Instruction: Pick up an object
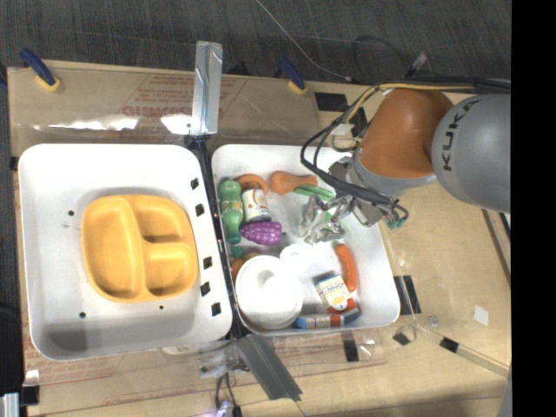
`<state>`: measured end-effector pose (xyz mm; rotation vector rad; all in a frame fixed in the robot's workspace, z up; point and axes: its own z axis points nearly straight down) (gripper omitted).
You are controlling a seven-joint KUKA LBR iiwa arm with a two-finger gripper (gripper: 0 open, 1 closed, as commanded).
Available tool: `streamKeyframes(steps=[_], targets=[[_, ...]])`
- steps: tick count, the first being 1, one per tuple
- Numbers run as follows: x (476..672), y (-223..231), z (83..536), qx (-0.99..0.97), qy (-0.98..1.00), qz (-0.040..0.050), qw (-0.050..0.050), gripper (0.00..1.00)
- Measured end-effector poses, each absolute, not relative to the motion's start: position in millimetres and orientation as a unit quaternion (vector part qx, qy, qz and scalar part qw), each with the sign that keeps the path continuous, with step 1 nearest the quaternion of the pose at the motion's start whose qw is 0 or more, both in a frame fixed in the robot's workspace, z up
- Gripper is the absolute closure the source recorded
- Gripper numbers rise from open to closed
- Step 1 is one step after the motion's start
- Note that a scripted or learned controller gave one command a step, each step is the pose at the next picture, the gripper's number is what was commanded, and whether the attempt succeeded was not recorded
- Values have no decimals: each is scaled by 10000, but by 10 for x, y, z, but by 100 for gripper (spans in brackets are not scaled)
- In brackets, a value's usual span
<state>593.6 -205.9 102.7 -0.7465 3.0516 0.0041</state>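
Observation:
My gripper (320,221) hangs low over the middle of the right bin (379,233), below the orange wrist band (400,133). Its metal tip sits just right of the purple grapes (263,232) and above a white bowl (268,289). A green piece (316,191) lies just behind the tip. Nothing is visibly held. Around it lie a green bottle (230,207), a small red-labelled can (254,203), an orange pear-shaped toy (286,181), an orange carrot-like stick (347,266) and a small labelled bottle (334,292).
The left bin (43,233) holds a yellow divided plate (139,246). A marker (326,321) lies along the right bin's front wall. Black cables (326,142) loop off the wrist over the bin's back edge. A metal clamp (207,85) stands between the bins.

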Motion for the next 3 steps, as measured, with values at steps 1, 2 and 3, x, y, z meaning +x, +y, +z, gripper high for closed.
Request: streamKeyframes(steps=[1, 2, 3], targets=[[6429, -1686, 1956, -1669, 9860, -15, 49, 100], [6585, -2063, 2645, -784, 9969, -17, 31, 100], [6575, -1678, 2275, -1635, 9865, 0, 5, 100]])
